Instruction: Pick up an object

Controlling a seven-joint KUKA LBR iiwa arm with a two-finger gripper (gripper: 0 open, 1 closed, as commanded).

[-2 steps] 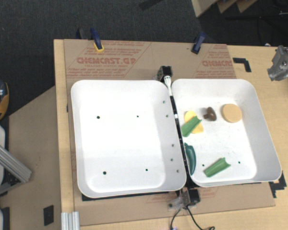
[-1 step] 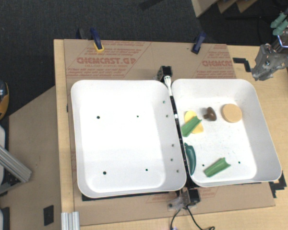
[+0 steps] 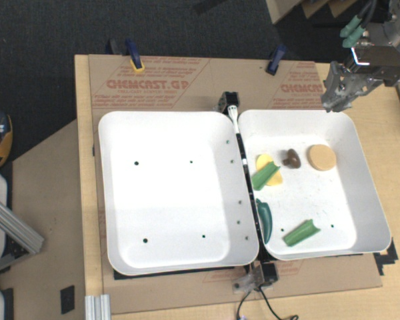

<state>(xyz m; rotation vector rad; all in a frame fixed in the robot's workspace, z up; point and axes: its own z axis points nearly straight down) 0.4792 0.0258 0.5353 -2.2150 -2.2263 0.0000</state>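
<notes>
The right bin (image 3: 360,149) holds several small objects: a tan round disc (image 3: 321,157), a small dark brown lump (image 3: 292,158), a yellow piece (image 3: 267,169) with a green stick (image 3: 265,175) lying across it, a dark green curved piece (image 3: 264,219) by the left wall, and a green block (image 3: 300,233) near the front. My gripper (image 3: 339,93) hangs above the bin's far right corner, well clear of all of them, with nothing seen in it.
The left bin (image 3: 163,192) lies beside the right one, on a brown board (image 3: 187,79). Two clamps (image 3: 135,57) (image 3: 276,59) sit at the board's far edge. A cable (image 3: 263,292) runs off the front.
</notes>
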